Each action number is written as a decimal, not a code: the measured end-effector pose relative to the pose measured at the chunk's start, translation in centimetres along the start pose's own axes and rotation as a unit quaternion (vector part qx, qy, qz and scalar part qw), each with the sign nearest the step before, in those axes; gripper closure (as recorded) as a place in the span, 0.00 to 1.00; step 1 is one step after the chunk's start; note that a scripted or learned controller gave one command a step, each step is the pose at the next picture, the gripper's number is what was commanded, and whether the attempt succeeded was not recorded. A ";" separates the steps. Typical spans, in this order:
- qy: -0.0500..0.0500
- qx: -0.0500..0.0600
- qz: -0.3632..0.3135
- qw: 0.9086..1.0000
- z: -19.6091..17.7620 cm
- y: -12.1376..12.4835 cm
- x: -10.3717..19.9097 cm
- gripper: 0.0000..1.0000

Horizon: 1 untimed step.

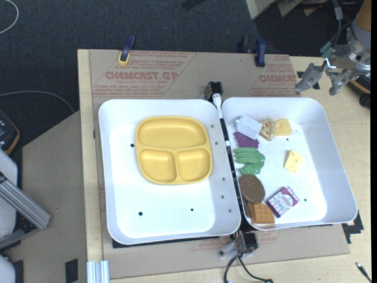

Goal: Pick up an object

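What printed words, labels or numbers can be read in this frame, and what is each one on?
"CHEMCAST G P", red print on the brown board behind the left bin.
A second red print on the board behind the right bin: partly hidden, unreadable.
Small dark red packet in the right bin: label too small to read.

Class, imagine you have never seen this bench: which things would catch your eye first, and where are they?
A yellow divided tray sits alone in the left bin. Small toy foods cluster along the left side of the right bin, including a green piece and a brown disc. The claw hangs beyond that bin's far right corner, open.
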<state>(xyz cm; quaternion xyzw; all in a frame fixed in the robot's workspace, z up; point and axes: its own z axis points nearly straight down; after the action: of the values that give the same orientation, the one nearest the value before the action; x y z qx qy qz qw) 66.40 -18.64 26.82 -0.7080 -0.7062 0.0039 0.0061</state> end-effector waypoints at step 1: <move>-0.002 -0.007 -0.001 1.000 -0.9 0.2 0.1 0.00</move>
<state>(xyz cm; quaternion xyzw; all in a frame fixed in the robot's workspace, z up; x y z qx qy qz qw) 66.62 -18.59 27.69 -0.7070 -0.7072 0.0001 0.0002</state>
